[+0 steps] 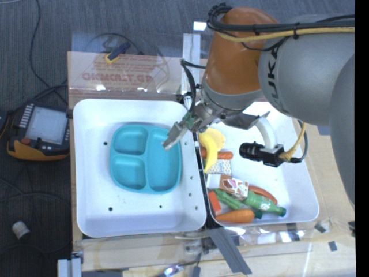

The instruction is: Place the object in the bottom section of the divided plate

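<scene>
Over the left bin (86, 212), my hand (173, 138) hangs above the blue divided plate (145, 157), near its upper right section. My fingers (177, 133) sit close together at the tip, and I see nothing gripped between them. My grey arm (311, 68) with its orange band (239, 45) reaches in from the right, across the wall between the two bins.

The plate lies in the middle of the left bin, its sections bare. The objects lie in the right bin (308, 203): a yellow banana (211, 146) just beside the dividing wall, a small patterned box (219, 167) under it, a red and white packet (233, 186), a green bottle-like toy (256, 203), an orange carrot (233, 216) and other red and orange pieces I cannot make out. A black cylinder on a cable (262, 152) sits over that bin.

Behind the bins lies a clear plastic sheet with red lettering (118, 77). A handheld control pad (37, 131) rests on the grey carpet (57, 16) to the left.
</scene>
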Controlling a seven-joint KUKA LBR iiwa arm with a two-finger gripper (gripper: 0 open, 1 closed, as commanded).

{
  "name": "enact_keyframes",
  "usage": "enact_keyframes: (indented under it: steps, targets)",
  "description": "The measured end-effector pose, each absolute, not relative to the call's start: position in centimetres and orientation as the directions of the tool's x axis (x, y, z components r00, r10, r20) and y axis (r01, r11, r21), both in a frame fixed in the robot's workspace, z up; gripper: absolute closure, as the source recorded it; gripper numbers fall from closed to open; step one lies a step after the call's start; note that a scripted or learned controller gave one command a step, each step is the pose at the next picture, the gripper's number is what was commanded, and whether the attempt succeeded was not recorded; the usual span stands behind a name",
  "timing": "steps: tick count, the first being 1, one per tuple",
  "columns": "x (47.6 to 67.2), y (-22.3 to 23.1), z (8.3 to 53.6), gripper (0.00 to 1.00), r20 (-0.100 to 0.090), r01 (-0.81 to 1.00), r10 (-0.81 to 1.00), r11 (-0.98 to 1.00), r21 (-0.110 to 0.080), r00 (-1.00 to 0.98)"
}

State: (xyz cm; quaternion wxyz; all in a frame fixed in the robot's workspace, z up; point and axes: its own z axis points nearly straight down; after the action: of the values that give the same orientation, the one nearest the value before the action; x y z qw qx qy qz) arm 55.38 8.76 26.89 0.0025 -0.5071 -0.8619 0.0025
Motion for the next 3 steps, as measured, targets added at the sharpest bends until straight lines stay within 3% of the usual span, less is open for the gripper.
enact_keyframes:
  steps: [1, 2, 3]
  targets:
    - [55.4, 8.9, 27.5, 1.0, 0.004, 0.873, 0.873, 0.488, -0.014, -0.488]
    - [55.2, 15.9, 30.6, 1.0, 0.0, 0.833, 0.833, 0.554, -0.007, -0.554]
    - [56.0, 17.2, 38.2, 1.0, -0.002, 0.905, 0.905, 0.426, -0.006, -0.426]
